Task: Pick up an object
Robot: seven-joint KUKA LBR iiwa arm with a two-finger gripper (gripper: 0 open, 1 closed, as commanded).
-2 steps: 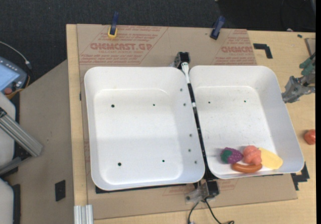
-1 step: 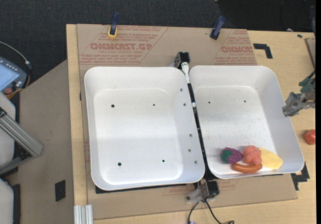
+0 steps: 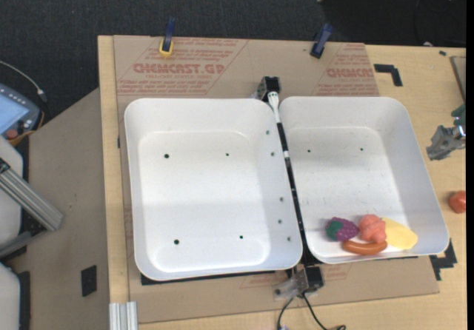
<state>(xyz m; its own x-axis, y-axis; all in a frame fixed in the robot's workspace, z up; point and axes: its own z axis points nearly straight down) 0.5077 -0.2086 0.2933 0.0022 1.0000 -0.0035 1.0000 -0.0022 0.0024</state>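
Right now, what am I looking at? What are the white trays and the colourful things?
You are looking down from a camera fixed above a workbench. Two shallow white bins sit side by side on brown board. The left bin has just small dark holes in its floor. The right bin holds toy food in its near corner: a purple bunch, a pinkish-orange lump, a yellow piece and an orange sausage shape. At the right edge, the grey metal part is the robot's hand, reaching in. It holds nothing yet; its job is picking up one toy.
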